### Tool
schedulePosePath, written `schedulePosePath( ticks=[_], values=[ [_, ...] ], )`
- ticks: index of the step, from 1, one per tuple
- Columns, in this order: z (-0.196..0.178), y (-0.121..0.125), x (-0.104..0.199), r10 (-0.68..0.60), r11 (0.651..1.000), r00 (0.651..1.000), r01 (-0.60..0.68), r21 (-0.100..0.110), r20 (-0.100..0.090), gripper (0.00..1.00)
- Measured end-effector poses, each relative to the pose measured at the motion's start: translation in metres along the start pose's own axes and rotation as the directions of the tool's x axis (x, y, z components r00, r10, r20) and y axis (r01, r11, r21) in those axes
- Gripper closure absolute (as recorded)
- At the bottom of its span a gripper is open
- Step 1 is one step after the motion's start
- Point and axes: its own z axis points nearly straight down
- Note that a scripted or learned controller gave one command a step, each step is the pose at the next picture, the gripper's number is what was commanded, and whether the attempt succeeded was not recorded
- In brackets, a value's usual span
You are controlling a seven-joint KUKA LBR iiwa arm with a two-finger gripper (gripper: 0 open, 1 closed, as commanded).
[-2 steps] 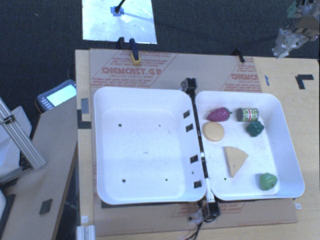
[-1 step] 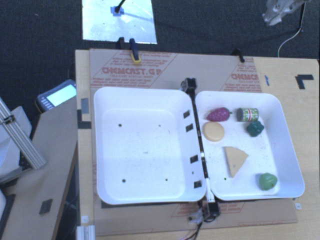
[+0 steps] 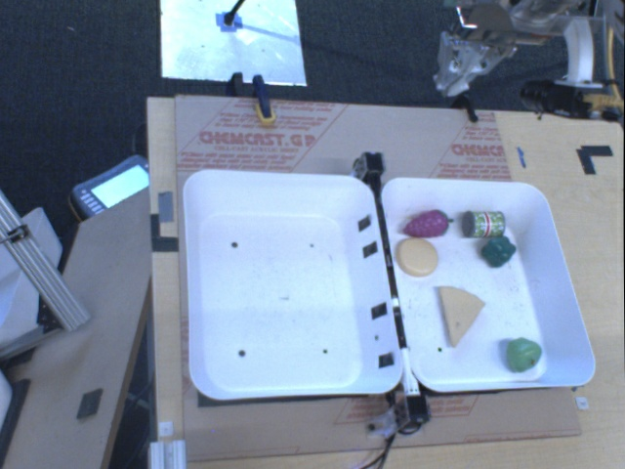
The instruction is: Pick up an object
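Gripper [image 3: 457, 76] parked above the bins; I cannot tell its state.
I'd pinch the stiff, light tan wedge [image 3: 458, 313] across its flat sides.

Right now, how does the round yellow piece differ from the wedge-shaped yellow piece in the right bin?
The round yellow piece is a disc; the wedge-shaped yellow piece is triangular. The disc looks smaller and sits nearer the divider, beside the purple item; the wedge lies lower, toward the bin's middle. Both are pale yellow and lie flat in the right bin.
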Motion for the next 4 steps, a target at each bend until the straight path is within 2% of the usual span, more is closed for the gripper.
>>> schedulePosePath(
  ticks=[1, 2, 3, 4],
  values=[
    [0.008, 0.001, 0.058, 0.002, 1.0, 1.0, -0.002, -0.006, 0.001, 1.0],
    [0.042, -0.104, 0.037, 0.012, 1.0, 1.0, -0.012, -0.001, 0.002, 1.0],
    [0.067, -0.168, -0.006, 0.014, 1.0, 1.0, -0.014, -0.002, 0.003, 1.0],
    [-0.083, -0.164, 0.061, 0.0, 1.0, 1.0, 0.0, -0.025, -0.002, 1.0]
  ],
)
